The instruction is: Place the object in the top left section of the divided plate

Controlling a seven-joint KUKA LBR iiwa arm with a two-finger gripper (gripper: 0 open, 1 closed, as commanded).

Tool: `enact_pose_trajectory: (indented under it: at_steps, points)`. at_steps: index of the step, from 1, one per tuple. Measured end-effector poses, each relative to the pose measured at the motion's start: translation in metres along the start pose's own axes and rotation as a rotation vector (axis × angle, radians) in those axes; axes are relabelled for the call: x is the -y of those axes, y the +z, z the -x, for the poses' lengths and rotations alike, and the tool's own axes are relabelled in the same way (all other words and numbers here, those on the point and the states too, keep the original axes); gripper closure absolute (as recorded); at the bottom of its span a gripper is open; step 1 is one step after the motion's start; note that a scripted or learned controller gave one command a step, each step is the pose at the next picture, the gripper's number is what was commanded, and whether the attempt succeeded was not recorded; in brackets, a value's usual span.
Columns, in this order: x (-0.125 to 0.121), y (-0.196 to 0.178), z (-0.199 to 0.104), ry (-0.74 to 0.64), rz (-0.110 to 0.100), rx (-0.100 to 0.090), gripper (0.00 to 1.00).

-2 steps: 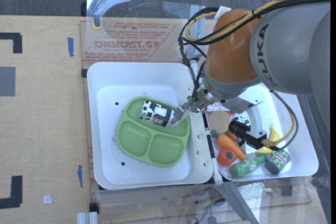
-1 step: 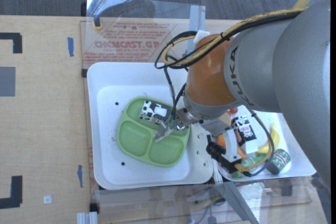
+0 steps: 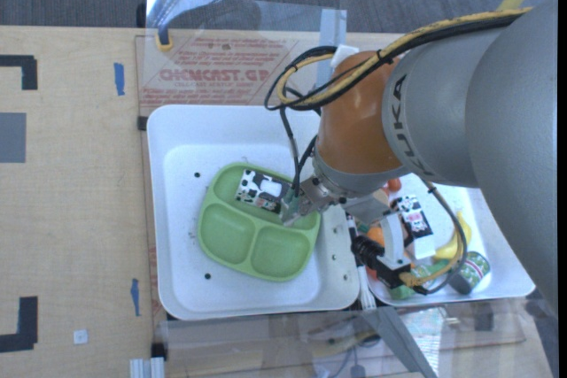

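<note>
Black-and-white patterned block [image 3: 258,188], cow-print look, small and boxy, lying in upper section of green plate [image 3: 257,233], just left of gripper [image 3: 292,206]. Plate three-way divided, light green, sitting in left bin [image 3: 177,190]; two lower sections bare. Gripper down at plate's upper right rim, tip right beside block, touching or nearly so; can't tell which. Finger opening hidden under wrist, so open or shut not readable; nothing visibly held between fingers. Orange band [image 3: 354,124] directly above gripper, grey arm [image 3: 496,93] running off to the right. Black cables [image 3: 297,84] looping up and left of the band. Right of gripper, in right bin [image 3: 509,274]: clutter including banana [image 3: 454,245], a second black-and-white patterned piece [image 3: 413,217], a green-labelled can [image 3: 469,272], something orange [image 3: 379,236]. All well apart from plate.
</note>
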State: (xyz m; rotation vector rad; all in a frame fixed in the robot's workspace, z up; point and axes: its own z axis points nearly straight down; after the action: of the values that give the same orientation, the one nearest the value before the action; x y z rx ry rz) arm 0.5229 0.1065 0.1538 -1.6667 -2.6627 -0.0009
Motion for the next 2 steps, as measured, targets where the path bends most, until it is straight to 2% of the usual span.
enact_pose_trajectory:
  at_steps: [1,2]
  points:
    - [0.014,0.008,-0.028,-0.029,-0.003,-0.001,1.00]
    - [0.002,-0.039,0.042,-0.046,0.001,0.002,1.00]
